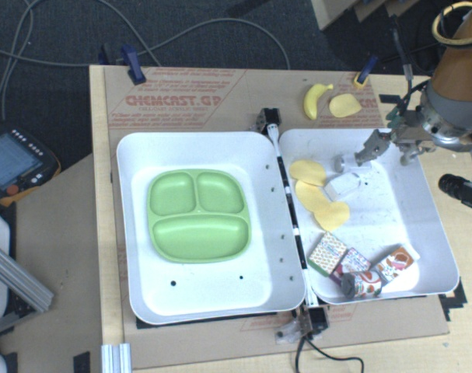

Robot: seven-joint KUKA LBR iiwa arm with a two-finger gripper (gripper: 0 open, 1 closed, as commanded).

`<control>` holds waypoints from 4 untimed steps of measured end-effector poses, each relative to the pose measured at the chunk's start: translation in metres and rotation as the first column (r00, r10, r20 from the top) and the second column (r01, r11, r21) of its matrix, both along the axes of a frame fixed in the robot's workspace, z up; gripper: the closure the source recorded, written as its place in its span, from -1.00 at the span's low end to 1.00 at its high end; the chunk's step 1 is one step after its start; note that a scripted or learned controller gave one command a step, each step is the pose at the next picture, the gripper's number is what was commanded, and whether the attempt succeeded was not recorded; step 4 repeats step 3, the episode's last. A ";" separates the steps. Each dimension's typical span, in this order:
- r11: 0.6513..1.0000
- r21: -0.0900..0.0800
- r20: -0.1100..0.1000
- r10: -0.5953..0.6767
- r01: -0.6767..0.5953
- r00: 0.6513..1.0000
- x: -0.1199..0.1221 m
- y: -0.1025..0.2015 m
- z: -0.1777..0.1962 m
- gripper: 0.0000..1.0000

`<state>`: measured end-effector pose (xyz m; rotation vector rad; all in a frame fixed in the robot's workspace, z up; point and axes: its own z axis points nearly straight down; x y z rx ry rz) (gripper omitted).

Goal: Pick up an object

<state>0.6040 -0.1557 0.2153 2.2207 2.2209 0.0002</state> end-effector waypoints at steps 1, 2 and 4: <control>1.000 0.001 -0.002 0.001 -0.001 1.000 -0.012 0.038 -0.088 -1.00; 1.000 0.001 -0.002 -0.001 0.001 1.000 -0.044 0.059 -0.131 -1.00; 1.000 0.001 0.000 -0.001 0.001 1.000 -0.043 0.059 -0.121 1.00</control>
